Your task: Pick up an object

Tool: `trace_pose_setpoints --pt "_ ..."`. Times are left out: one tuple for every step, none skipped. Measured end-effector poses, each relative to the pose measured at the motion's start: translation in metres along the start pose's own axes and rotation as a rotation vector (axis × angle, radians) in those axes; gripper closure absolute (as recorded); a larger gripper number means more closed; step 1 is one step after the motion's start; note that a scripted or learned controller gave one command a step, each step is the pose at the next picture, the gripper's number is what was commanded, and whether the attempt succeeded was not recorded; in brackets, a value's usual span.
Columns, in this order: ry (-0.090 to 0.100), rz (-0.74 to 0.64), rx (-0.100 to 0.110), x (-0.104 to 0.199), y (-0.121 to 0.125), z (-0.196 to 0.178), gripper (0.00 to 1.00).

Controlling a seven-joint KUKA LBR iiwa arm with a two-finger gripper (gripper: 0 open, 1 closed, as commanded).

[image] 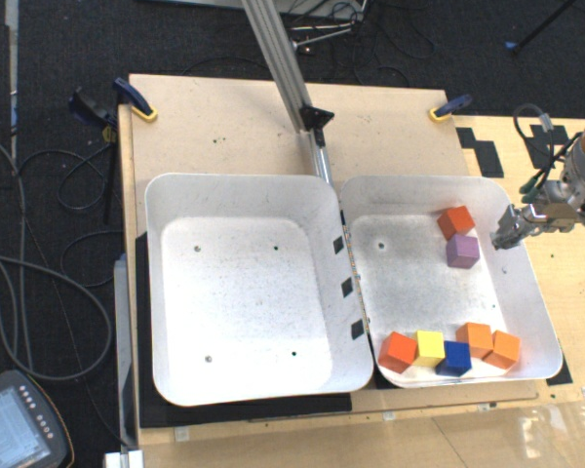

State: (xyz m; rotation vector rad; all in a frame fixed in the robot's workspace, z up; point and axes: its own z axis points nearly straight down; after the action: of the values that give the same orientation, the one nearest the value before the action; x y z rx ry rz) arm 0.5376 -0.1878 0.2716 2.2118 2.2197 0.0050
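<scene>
Nearest the camera, along the front wall of the right bin (pixel 526 291), five blocks lie in a loose row: an orange block (pixel 399 350) at the left end, a yellow block (pixel 430 345) touching its right side, a blue block (pixel 456 358) just beside that and slightly forward, then a second orange block (pixel 477 337) and a third orange block (pixel 505 348) pressed together near the bin's front right corner; the left bin (pixel 166 261) sits alongside, its right rim meeting the right bin's left rim, where small black tabs (pixel 351 287) mark the seam; further back in the right bin, a purple block (pixel 462 251) rests near the right wall, with a fourth orange block (pixel 455 221) touching its far edge and turned a little askew; just to the right of that pair, the gripper (pixel 508 232) hovers over the bin's right rim, apart from both blocks, nothing visible between its fingers, though how wide they stand I cannot tell at this size; behind the bins, a grey metal pole (pixel 278 52) slants up across the wooden bench (pixel 224 125), and two clamps (pixel 134 97) grip the bench's far corners.
</scene>
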Motion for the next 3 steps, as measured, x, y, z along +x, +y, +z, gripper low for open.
trace_pose_setpoints --pt "0.005 -0.005 0.005 0.058 0.018 0.0 1.0" --pt "0.004 -0.005 0.007 0.105 0.025 0.0 1.0" --pt "0.005 -0.005 0.009 0.16 0.041 0.018 1.0"
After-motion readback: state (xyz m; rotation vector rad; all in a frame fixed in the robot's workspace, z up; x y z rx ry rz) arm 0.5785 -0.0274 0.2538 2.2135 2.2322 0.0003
